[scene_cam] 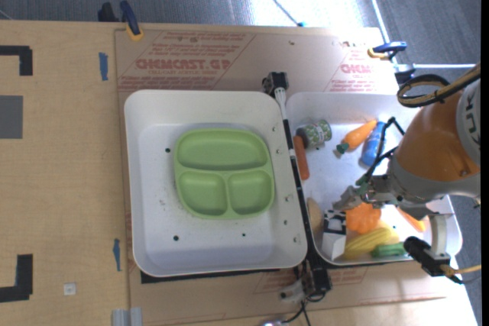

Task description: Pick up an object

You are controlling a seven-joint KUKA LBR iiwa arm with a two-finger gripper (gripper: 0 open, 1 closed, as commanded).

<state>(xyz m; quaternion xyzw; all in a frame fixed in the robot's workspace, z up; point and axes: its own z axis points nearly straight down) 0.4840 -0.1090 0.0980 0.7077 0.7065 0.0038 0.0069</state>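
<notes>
The bench (61, 164) was pale tan board, with a brown cardboard sheet (199, 61) printed in red letters laid under the two bins. Bits of blue tape (103, 66) and black corner marks sat on the left part of the board. Beyond the far edge lay grey ribbed flooring with a bright patch of light across it.

The left bin (149, 164) held a green divided plate (224, 172), lying flat near the middle, three compartments facing up.

The right bin (336, 107) was crowded. Toward its far side lay a small greenish can (316, 133) on its side, an orange carrot-shaped toy (356, 137) and a blue piece (372, 143) just beside it. A thin orange-red stick (302, 159) ran along the left wall. At the near end sat an orange lumpy object (362, 219), a yellow corn-like piece (367, 240) and a green bit (388, 250) touching it, with something black and white (331, 224) to their left.

The arm (439, 149) came in from the right, its bulk covering much of the bin's right side. The gripper (359, 197) hung low over the orange lumpy object, close above that near cluster. I could not tell from where I stood how the gripper was set, or whether it had anything.
</notes>
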